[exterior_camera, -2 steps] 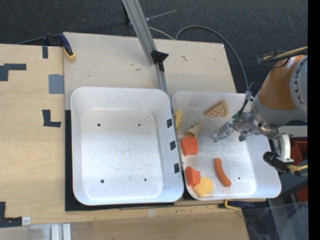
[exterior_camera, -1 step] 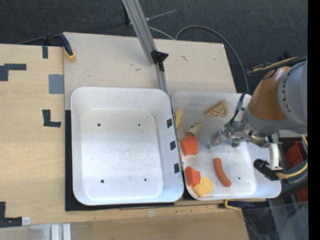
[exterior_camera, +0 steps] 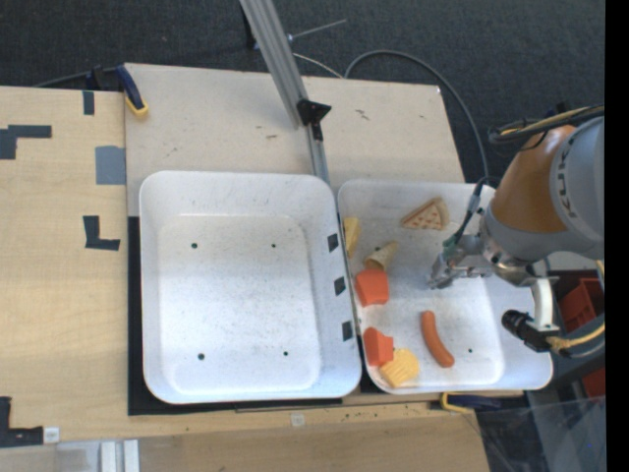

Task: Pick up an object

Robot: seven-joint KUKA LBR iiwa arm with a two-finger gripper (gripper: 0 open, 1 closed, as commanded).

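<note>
Orange-banded arm hovers its gripper (exterior_camera: 450,266), grip unreadable, mid-right bin (exterior_camera: 511,367), needing descent onto the sausage (exterior_camera: 437,339).

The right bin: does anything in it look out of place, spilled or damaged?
Nothing stands out. The toy foods lie loose inside the right bin: pizza slice, sausage, two orange blocks. None hangs over the rim. The claw hovers over bare floor.

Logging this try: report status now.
Gripper low in right bin, nothing seen between its fingers. Sausage lies just below it, untouched. Pizza slice beyond, apart.
</note>
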